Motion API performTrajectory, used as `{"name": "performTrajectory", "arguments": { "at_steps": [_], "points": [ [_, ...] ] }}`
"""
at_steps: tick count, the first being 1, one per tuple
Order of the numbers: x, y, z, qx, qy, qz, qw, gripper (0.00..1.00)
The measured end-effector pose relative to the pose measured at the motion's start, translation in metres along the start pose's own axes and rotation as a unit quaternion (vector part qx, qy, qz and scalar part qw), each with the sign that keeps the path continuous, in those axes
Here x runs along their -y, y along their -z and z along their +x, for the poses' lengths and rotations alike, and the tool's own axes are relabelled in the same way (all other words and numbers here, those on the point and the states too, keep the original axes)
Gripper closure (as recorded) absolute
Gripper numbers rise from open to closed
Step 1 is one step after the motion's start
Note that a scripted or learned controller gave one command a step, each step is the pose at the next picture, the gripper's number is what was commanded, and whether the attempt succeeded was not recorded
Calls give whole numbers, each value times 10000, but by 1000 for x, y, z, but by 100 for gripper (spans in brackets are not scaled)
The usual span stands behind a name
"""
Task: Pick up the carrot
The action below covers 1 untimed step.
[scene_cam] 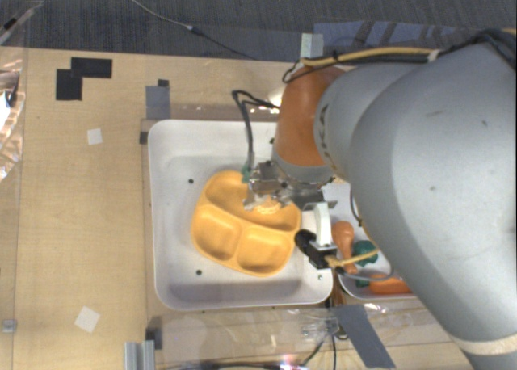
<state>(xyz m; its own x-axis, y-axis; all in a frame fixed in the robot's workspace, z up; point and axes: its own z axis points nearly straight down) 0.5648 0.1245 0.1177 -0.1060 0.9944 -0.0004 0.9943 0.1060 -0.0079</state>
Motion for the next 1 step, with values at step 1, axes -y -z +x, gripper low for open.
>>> {"name": "performTrajectory", "arguments": {
  "at_steps": [1],
  "points": [
    [9,1,69,-1,-1308,-53,9914,100]
  ]
}}
